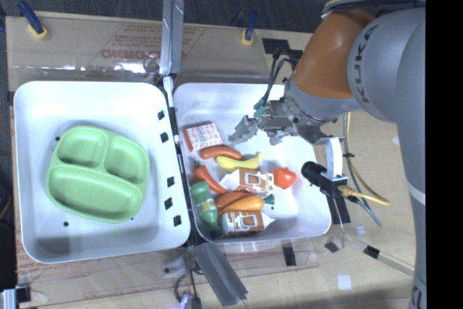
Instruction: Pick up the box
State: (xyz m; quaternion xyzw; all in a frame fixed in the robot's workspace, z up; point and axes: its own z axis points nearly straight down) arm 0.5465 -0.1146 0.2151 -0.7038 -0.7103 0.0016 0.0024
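Camera view shows you the small red-and-white patterned cardboard box lying flat at the far left of the right white bin, just left of the grey two-finger gripper, whose fingers stand apart, gripping nothing.

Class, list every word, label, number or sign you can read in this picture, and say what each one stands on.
None can be read for certain.
Red print on the cardboard behind the bins: mirrored and blurred.
Pattern on the small red box: too small.
Labels on the orange-and-white cartons: too blurred.
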